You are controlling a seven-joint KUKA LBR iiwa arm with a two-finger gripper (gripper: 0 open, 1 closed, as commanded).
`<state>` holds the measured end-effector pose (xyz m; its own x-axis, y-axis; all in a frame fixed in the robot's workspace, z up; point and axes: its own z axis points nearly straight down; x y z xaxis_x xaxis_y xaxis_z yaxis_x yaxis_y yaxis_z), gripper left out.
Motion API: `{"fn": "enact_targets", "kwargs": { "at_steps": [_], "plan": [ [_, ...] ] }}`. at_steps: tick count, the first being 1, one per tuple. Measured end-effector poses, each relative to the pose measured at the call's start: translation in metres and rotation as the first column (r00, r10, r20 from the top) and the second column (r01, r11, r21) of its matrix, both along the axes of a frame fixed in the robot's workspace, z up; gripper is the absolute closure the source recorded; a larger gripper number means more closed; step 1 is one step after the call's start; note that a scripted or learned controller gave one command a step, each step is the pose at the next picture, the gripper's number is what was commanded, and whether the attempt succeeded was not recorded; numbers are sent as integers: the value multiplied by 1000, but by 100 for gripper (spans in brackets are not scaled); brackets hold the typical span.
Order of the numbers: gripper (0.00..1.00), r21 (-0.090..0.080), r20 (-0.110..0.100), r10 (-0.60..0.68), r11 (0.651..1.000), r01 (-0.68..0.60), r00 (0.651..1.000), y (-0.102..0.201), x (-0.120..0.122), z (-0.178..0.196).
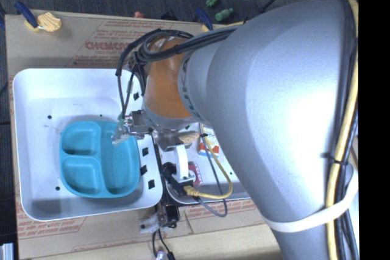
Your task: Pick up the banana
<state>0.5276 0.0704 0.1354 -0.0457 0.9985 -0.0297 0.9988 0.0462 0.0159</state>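
While the arm (274, 106) looms, cardboard (109, 39) bears unreadable red lettering.

Blue divided tray (97, 158) in left white bin (36, 88), cardboard (91, 39) beneath

The large grey robot arm (274, 112) with its orange wrist band (163, 91) reaches in from the right, covering most of the right-hand bin. Its gripper (125, 129) sits over the right rim of a blue three-compartment plastic tray (97, 158), which lies in the left shallow white bin (36, 106) on the brown cardboard-covered bench (91, 39).
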Motion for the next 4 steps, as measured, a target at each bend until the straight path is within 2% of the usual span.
{"fn": "enact_targets", "kwargs": {
  "at_steps": [1, 2, 3, 4],
  "plan": [
    [0, -1, -3, -75, 997, 75, 997, 7, -5, 3],
    [0, 29, -23, 58, 998, -57, 998, -70, -52, 56],
    [0, 30, -19, 148, 989, -148, 989, 1, 0, 119],
    [0, 30, -22, 299, 954, -298, 954, -8, -52, 55]
  ]
}}
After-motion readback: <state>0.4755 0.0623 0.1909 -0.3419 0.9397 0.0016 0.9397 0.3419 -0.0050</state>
